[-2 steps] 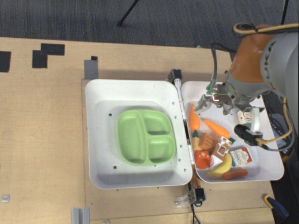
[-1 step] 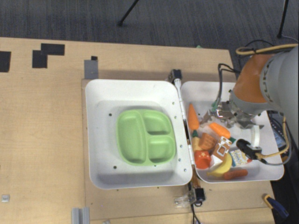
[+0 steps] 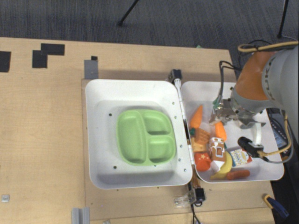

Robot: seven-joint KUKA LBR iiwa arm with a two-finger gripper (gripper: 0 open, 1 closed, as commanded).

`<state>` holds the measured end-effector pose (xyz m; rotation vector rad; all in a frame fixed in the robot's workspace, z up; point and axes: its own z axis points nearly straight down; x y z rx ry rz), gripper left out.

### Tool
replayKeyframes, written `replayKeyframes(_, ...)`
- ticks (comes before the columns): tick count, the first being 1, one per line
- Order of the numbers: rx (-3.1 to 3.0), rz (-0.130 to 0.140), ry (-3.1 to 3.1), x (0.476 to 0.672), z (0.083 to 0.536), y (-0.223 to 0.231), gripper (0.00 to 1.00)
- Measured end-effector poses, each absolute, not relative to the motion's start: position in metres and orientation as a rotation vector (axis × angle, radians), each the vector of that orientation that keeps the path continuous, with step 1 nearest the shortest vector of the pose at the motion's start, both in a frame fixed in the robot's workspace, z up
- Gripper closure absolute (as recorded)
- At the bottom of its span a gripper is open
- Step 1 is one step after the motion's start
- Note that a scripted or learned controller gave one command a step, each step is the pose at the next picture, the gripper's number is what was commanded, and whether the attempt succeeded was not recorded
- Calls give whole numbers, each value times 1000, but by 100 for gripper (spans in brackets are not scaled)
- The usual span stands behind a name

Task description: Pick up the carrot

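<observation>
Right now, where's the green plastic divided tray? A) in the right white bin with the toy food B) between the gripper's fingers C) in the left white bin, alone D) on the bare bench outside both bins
C: the green plastic divided tray lies flat on the floor of the left white bin, while the orange carrot and other toy food sit in the right white bin.

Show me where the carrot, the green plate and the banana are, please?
carrot (image 3: pixel 197 116): camera view, middle of its orange body, right bin.
green divided plate (image 3: pixel 145 136): camera view, ridge between its compartments, left bin.
banana (image 3: pixel 224 166): camera view, middle of its yellow curve, right bin.
</observation>
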<state>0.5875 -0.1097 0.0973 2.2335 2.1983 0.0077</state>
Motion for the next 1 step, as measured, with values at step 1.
replayKeyframes(1, 2579, 3, 1791, 600, 185, -57, 100)
